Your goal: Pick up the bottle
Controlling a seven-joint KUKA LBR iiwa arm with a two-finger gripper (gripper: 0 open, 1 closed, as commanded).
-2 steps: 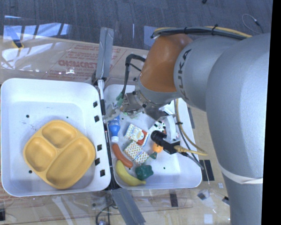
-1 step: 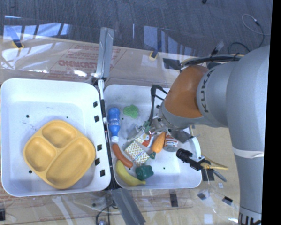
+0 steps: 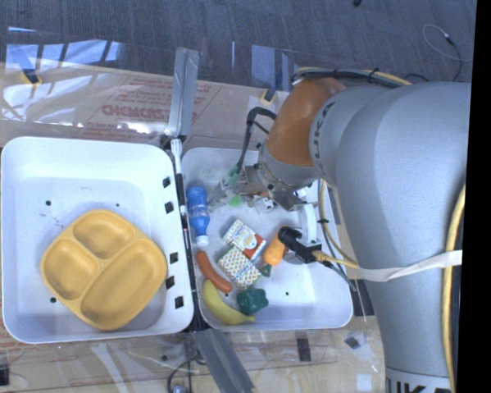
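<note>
My tool (image 3: pixel 248 186) sits low over the right bin (image 3: pixel 332 307), near its far edge; can't tell its state from this angle. Bottle (image 3: pixel 197 211), blue cap, clear body, lies along that bin's left wall, just left of my tool, not touching it. Rest of the bin: small carton (image 3: pixel 243 235), patterned packet (image 3: pixel 239 266), carrot (image 3: pixel 273 251), sausage (image 3: pixel 211 272), banana (image 3: pixel 223 309) at the near edge, broccoli (image 3: pixel 253 300) beside it. Left bin (image 3: pixel 34 164) carries a yellow divided plate (image 3: pixel 102 266).
</note>
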